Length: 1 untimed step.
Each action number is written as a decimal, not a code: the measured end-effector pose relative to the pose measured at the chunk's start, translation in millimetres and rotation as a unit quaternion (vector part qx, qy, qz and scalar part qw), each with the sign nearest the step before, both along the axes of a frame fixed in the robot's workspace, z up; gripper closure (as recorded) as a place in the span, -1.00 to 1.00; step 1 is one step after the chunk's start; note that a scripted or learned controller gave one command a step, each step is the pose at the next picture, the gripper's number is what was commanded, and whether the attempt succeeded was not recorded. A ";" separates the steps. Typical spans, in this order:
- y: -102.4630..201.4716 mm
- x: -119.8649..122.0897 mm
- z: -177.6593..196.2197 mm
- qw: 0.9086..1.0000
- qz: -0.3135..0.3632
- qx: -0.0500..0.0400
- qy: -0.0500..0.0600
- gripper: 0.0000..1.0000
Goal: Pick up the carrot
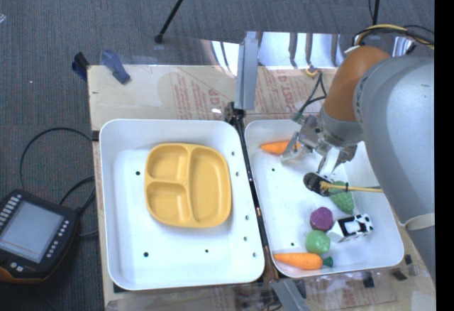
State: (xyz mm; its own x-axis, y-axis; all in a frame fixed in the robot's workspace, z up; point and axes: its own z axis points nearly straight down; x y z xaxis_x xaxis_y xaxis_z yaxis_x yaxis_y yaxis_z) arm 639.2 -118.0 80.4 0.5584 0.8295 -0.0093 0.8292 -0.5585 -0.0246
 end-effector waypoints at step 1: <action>-25.9 5.1 76.1 0.994 0.112 -0.001 -0.010 -1.00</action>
State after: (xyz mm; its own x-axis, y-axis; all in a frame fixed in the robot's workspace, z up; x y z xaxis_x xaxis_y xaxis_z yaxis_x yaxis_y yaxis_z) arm 644.3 -144.0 156.5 0.3599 0.9330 -0.0015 0.9330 -0.3599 -0.0055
